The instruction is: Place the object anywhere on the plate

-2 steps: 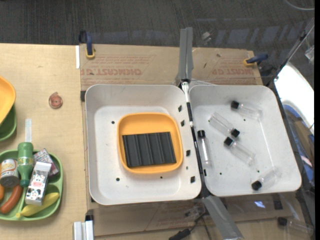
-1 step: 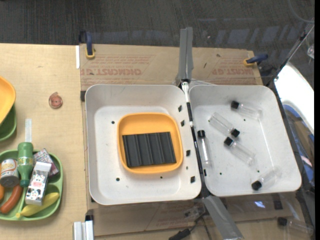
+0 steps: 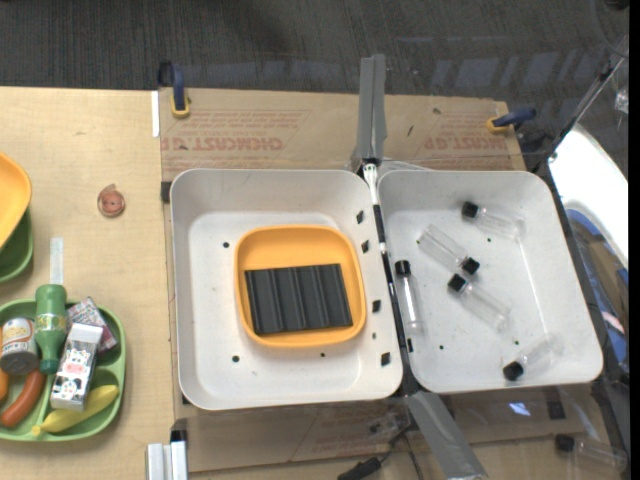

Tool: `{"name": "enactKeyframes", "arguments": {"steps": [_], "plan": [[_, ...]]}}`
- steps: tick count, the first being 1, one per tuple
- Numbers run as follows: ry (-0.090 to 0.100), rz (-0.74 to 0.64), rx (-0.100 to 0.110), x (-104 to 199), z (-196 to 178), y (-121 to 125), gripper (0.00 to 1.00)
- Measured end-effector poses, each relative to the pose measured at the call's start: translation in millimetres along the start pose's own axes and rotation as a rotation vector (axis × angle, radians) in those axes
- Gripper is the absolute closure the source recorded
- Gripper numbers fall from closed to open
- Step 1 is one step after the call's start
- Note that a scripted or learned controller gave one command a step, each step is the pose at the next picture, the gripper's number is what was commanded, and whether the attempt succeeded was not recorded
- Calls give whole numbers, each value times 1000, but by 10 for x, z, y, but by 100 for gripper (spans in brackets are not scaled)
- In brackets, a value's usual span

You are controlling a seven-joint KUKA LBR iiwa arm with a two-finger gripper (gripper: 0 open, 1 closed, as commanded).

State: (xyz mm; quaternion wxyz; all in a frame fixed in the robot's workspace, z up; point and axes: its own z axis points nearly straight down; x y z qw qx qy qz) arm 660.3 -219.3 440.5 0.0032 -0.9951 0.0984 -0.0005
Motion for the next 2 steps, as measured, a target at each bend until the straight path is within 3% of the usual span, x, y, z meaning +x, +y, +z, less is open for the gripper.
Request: {"name": "enactKeyframes", "arguments": {"steps": [2], "plan": [[3,-1,0,-9,-13,-46,100]]}}
